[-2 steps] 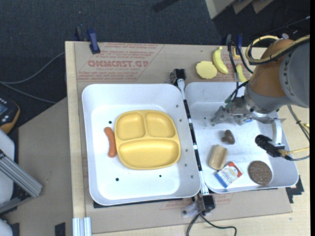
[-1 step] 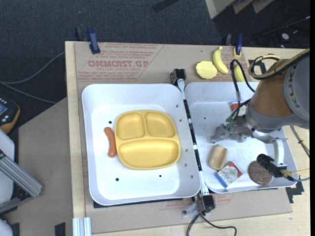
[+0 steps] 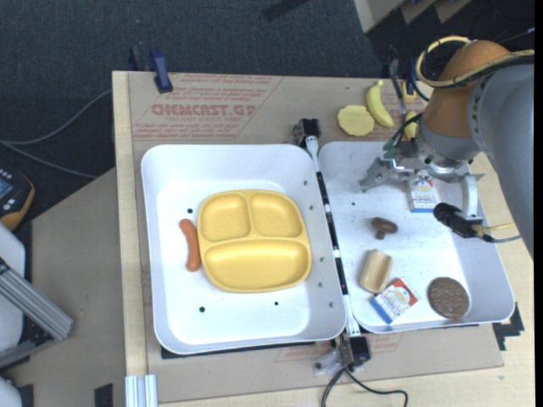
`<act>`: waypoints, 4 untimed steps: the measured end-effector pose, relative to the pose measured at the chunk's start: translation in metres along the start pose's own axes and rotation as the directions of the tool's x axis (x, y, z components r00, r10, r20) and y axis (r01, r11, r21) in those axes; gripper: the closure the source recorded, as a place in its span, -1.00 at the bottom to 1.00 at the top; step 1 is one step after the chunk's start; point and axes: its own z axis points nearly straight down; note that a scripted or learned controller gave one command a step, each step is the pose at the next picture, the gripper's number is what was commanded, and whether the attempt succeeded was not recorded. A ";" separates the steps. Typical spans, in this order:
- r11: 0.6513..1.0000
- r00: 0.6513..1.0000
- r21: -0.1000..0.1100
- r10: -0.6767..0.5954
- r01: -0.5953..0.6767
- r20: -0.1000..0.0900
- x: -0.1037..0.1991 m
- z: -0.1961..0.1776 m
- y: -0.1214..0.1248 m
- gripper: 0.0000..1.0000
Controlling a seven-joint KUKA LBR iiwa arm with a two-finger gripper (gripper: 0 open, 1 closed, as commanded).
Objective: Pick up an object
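Overhead, the gripper (image 3: 405, 170) hangs low at the right bin's (image 3: 496, 257) far end, fingers unclear, beside a small carton (image 3: 422, 197). Mushroom (image 3: 383, 225), bread roll (image 3: 375, 270) and cookie (image 3: 447, 297) lie nearby; the carton's flat sides could slip free.

Grey arm (image 3: 509, 117), orange band

A bulky grey link at 3 o'clock carries a rounded orange band (image 3: 462, 91), a yellow-black cable (image 3: 437, 51) looped above, and a metal gripper (image 3: 399, 170) below.
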 end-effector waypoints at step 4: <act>1.000 1.000 -0.003 -0.007 0.007 -0.005 0.100 -0.106 -0.027 1.00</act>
